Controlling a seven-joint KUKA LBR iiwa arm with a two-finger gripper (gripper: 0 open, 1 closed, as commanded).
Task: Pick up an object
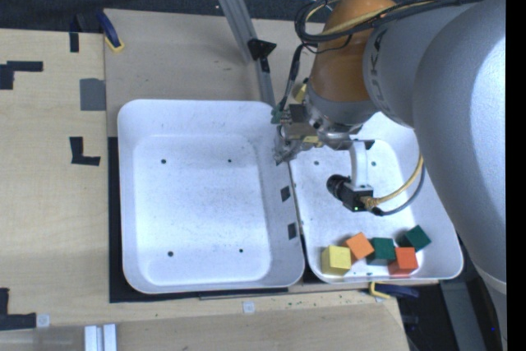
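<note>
Five small blocks cluster at the lower right of the frame: a yellow cube (336, 259), orange block (359, 245), two green blocks (383, 248) (417, 237) and a red-orange block (405, 259).

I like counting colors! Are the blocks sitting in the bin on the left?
No, the yellow block, orange block and the other blocks lie in the right bin, at its near edge.

Much of the right bin (448, 255) is covered by the big grey arm (460, 111), which is cut off by the right edge. The gripper (288, 145) is too small and dark to be made out. The green block (383, 249) is partly hidden behind the red block (405, 260).
</note>
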